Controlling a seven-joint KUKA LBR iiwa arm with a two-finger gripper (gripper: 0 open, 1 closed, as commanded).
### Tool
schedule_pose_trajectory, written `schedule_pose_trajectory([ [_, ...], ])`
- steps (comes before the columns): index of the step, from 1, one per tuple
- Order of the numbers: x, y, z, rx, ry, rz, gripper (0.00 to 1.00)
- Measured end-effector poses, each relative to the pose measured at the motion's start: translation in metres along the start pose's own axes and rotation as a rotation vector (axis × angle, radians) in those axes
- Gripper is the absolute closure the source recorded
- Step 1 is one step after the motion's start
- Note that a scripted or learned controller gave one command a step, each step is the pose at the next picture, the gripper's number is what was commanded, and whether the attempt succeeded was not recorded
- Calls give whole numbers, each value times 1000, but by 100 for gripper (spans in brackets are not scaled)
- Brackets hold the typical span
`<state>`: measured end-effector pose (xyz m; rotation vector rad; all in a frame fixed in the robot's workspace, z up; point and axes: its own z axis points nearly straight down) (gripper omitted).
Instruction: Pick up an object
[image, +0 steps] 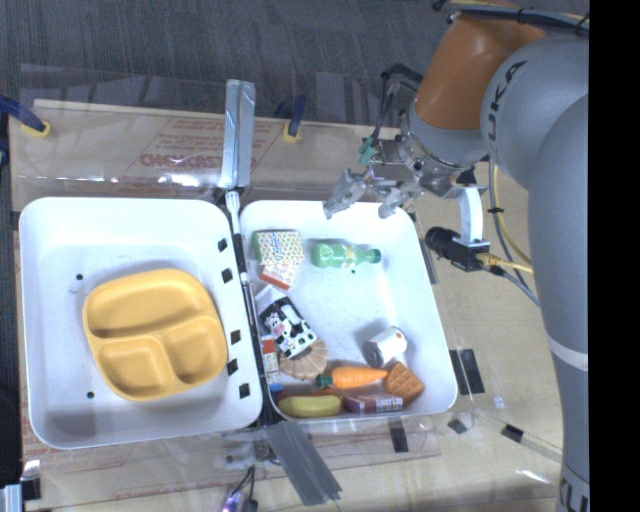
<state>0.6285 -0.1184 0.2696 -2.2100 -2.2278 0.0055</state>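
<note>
My gripper (365, 200) hangs above the far edge of the right bin (425, 300), its two fingers spread open with nothing between them. Just below it lies a green bottle (345, 256) on its side. To the bottle's left sits a green and red carton (277, 255). Lower down are a black and white cow toy (287, 328), a round cookie (303, 361), a small white can (386, 346), an orange carrot (357, 378), a waffle piece (405, 383), a yellow banana (310, 406) and a red box (372, 404).
The left bin (50, 250) holds a yellow divided tray (152, 330). A grey metal bar (238, 140) stands between the bins at the back. The arm's grey body and cables fill the upper right.
</note>
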Motion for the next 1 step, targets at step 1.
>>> schedule_pose_trajectory([
  [1,-21,28,-42,-5,0,195,0],
])
